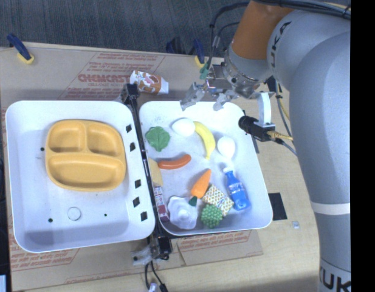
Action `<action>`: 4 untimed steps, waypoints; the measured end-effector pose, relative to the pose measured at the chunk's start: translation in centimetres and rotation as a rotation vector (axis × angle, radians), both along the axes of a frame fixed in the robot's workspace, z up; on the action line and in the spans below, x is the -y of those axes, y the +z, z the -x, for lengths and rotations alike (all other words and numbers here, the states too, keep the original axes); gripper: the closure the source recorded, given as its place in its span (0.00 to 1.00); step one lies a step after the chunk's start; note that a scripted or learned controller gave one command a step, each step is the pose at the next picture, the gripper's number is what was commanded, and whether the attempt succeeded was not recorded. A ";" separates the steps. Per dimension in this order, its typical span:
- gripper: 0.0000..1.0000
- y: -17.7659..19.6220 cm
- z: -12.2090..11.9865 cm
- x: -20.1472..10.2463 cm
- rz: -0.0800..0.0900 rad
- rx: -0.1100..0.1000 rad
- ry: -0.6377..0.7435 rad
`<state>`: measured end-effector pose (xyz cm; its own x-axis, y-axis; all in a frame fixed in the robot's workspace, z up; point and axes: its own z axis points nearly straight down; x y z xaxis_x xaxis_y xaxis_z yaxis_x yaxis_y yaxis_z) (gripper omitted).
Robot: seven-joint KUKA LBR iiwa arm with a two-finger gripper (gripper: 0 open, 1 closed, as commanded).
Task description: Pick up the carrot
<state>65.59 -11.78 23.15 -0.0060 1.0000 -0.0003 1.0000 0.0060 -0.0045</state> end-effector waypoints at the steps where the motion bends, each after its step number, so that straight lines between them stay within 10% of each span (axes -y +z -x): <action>1: 0.00 -9.9 6.3 -0.5 -0.001 -0.001 0.052; 2: 0.00 -14.0 9.8 1.0 -0.003 0.000 0.554; 3: 0.00 -14.0 13.5 -1.9 -0.003 0.002 0.542; 4: 1.00 -13.0 13.4 -1.9 -0.003 0.001 0.546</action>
